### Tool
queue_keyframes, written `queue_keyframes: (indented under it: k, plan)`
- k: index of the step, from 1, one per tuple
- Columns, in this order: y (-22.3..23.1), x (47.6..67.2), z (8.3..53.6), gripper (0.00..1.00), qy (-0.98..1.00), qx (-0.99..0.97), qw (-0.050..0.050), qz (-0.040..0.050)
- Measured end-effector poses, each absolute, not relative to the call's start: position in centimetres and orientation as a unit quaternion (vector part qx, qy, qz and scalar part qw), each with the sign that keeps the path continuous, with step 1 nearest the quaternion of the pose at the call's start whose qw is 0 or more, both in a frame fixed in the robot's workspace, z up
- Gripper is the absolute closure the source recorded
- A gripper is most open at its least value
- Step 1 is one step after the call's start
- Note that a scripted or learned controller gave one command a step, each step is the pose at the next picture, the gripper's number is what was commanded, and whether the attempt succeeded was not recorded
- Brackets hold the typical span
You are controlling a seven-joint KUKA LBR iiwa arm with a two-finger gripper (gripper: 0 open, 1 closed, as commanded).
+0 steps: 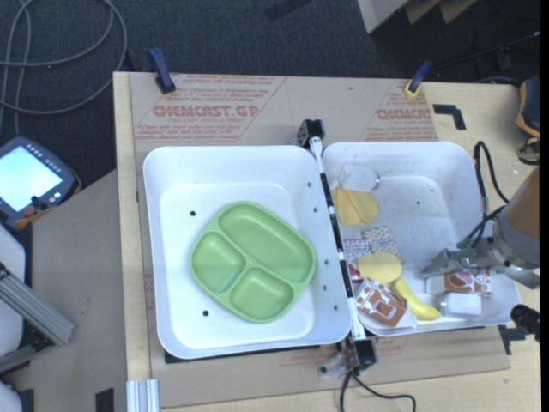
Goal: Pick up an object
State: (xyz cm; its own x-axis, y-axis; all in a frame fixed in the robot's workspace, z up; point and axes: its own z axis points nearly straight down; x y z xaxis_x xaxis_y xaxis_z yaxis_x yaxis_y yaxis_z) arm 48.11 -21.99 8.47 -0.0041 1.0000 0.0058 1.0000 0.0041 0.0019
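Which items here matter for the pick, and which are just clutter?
Job-relevant:
- claw, low in the right bin
- red-and-white packet under the claw
- white block
- banana
- yellow lemon-like piece
- brown-and-white box
- pale yellow piece

Lying about:
- green divided tray in the left bin
- blue clamp
- handheld screen

Lime-green divided plate [252, 262] in white left bin [171, 178]. In white right bin [446, 157], at 9 o'clock: pale yellow piece [354, 206], red-and-white checked packet [367, 243]; at 7 o'clock: yellow banana [415, 302], brown-and-white patterned box [380, 303]. Tan bench [257, 101], red lettering.
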Motion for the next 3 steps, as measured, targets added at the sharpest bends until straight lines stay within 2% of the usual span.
queue_keyframes:
  k: [1,2,3]
  plan:
    - [-22.2,48.1,9.5,1.0,-0.708,-0.706,-0.001,-0.0018]
    - [-15.0,51.0,15.7,1.0,-0.708,-0.707,0.0,-0.0005]
    - [-15.1,50.9,15.7,0.0,-0.707,-0.707,0.0,-0.0001]
